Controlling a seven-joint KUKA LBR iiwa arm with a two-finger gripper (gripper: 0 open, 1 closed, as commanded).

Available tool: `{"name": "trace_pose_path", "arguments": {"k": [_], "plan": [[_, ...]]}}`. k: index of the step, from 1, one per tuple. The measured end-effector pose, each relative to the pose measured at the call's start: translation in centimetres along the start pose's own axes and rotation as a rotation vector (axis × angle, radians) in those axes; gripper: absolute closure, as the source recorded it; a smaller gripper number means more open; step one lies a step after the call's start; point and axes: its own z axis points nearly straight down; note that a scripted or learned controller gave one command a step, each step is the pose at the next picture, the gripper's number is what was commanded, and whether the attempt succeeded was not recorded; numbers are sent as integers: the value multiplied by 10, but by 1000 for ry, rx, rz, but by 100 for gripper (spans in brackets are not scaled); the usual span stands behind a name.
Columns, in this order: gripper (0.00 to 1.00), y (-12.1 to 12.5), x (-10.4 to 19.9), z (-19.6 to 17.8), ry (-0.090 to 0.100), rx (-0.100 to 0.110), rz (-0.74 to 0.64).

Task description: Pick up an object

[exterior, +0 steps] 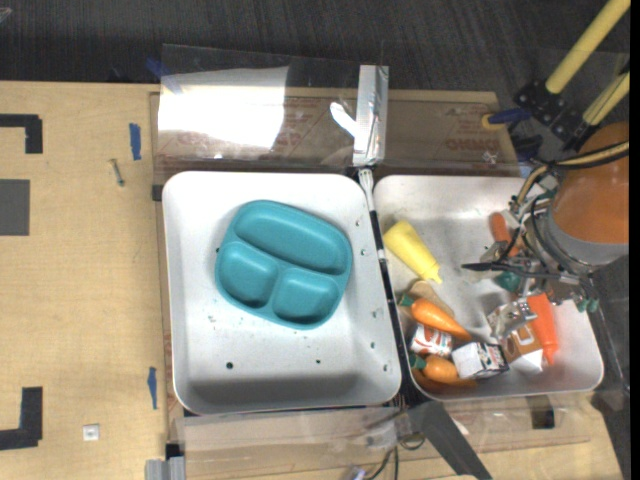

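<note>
Gripper (513, 268) hangs low over the right bin (455, 203); I cannot tell its state. Left bin (190, 268) carries a teal tray (284, 261). Carrot (440, 317) and yellow bottle (412, 249) lie apart, so centring on one should avoid clutter.

Tan bench (70, 268) with two shallow white bins (190, 368) (580, 368) side by side.

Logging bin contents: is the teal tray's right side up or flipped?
Right side up: the teal tray shows three open compartments facing the camera.
</note>
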Motion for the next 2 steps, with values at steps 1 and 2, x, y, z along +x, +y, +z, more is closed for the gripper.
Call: {"name": "trace_pose_path", "arguments": {"k": [1, 2], "plan": [[0, -24, 41, 30, -6, 1, 125], [100, -20, 35, 18, -19, -2, 120]]}}
